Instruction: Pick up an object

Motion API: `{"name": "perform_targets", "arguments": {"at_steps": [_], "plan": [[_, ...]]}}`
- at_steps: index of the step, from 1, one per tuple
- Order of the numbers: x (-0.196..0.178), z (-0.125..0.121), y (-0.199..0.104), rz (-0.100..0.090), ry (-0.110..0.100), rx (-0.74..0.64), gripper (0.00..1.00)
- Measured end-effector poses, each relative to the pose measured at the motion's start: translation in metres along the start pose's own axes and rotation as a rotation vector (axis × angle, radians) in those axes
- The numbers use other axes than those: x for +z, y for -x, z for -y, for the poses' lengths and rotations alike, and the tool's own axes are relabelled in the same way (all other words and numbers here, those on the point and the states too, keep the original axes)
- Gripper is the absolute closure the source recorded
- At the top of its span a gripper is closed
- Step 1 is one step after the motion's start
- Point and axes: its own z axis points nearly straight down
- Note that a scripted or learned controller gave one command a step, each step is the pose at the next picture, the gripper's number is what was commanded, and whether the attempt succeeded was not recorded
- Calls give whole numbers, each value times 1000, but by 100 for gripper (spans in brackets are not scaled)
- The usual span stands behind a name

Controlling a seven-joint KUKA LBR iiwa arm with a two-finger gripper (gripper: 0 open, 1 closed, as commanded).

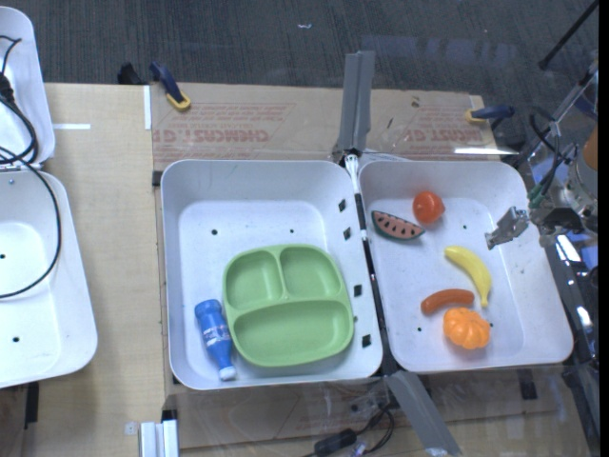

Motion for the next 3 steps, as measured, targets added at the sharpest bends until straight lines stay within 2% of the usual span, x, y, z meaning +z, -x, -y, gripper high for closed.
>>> {"name": "perform_targets", "arguments": {"at_steps": [1, 2, 3], "plan": [[111, -30, 10, -13, 5, 23, 0], [102, -29, 14, -5, 4, 24, 100], [13, -38, -57, 1, 3, 48, 100]]}}
